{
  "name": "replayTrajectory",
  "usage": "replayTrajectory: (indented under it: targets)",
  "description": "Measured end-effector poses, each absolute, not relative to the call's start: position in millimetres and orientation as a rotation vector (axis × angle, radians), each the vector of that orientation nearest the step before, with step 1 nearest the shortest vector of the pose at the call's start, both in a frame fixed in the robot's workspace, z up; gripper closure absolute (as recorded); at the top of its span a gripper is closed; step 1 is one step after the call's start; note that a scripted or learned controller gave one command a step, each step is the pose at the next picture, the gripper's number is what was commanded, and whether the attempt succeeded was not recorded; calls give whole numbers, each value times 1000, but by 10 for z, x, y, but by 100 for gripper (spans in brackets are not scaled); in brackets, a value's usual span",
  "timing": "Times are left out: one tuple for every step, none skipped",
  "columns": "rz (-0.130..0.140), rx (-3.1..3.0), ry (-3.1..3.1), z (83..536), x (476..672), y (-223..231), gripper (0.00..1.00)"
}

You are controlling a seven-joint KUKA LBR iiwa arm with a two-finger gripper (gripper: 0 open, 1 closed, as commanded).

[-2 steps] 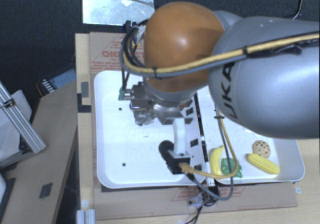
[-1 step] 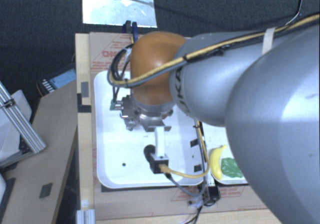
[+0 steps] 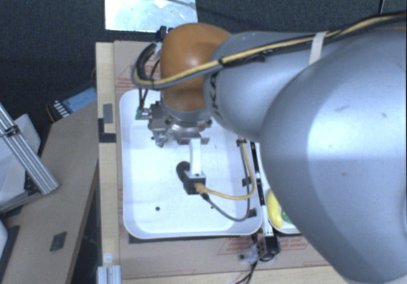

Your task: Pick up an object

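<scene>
Dark backdrop hung behind the bench point(image 3: 108, 213), where the left bin point(image 3: 143, 213) showed mostly bare white floor. Below the orange band point(image 3: 187, 54), the gripper point(image 3: 180, 131) hung low over the upper middle of that bin. Whether it was spread or pressed together could not be told, because the wrist hid its tip from above. Around it the bin floor carried just a tiny dark speck point(image 3: 157, 208) toward the near edge. The one likely target, a yellow object point(image 3: 274, 209), lay well apart from the gripper, down and to the view's right of it. It sat past the wall between the bins, in the right bin point(image 3: 289, 230). Just a sliver of it showed beside the arm point(image 3: 331, 149), and that sliver ran lengthwise roughly toward the camera. By my judgement, the coming move would need to carry the gripper rightward over the dividing wall before any descent, lining up across the object's narrow width.
</scene>
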State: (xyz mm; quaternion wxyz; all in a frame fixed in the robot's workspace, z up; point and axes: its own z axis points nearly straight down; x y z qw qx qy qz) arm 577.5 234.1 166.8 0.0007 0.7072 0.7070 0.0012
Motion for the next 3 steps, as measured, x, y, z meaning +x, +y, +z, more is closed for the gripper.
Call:
replayTrajectory:
  targets:
    - [15, 2215, 2219, 1878, 6703, 2337, 100]
    - [28, 2210, 2220, 3372, 6706, 2347, 100]
    - [-6, 2225, 2220, 2892, 6463, 1952, 100]
